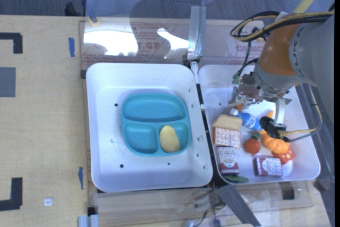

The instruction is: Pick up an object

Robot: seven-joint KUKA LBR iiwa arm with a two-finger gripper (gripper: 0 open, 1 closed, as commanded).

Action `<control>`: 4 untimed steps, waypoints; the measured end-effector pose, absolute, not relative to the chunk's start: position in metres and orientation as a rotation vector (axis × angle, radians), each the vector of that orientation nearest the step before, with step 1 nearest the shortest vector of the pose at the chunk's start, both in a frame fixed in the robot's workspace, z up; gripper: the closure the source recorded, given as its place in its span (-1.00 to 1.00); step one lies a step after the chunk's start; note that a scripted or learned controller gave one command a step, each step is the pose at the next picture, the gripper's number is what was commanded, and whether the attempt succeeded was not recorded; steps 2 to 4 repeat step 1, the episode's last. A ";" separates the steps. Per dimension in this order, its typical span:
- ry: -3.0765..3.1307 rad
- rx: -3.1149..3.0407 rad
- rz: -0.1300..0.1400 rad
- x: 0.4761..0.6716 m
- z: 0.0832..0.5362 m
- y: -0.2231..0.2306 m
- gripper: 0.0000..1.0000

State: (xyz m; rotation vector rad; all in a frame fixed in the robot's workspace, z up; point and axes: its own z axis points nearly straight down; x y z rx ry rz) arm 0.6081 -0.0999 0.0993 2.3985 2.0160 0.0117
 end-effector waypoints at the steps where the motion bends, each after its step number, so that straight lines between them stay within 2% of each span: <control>1: 1.864 2.521 0.016 0.624 0.239 -0.042 1.00; 4: 1.864 2.521 0.016 0.624 0.239 -0.042 1.00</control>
